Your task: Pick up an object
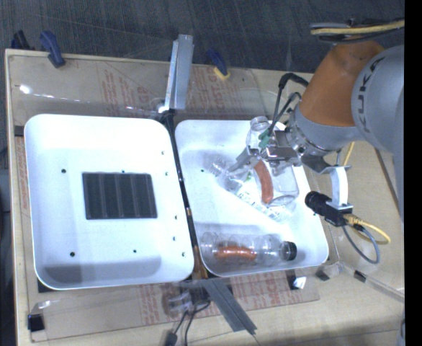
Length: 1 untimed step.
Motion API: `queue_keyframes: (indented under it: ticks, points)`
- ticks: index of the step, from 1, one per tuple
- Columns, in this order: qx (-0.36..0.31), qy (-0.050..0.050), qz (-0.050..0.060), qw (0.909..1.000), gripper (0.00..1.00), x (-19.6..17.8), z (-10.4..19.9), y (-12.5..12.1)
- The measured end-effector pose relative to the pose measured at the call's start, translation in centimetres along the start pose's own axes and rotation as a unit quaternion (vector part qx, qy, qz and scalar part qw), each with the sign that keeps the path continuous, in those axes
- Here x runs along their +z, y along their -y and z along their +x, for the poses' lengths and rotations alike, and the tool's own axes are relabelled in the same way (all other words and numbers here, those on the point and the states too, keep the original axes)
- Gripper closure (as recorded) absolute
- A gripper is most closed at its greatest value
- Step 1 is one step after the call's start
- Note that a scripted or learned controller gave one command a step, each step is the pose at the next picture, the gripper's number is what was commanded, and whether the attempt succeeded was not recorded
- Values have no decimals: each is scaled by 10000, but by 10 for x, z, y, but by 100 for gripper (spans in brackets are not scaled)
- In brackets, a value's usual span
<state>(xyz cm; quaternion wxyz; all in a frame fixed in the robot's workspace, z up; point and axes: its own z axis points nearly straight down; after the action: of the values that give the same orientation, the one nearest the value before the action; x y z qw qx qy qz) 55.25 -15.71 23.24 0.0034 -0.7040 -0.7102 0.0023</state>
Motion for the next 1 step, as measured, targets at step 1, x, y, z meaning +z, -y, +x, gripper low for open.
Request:
queue_keyframes:
  ticks: [1]
  points:
    - [-485, -6, 5, 9988, 0, 47, -30, -18]
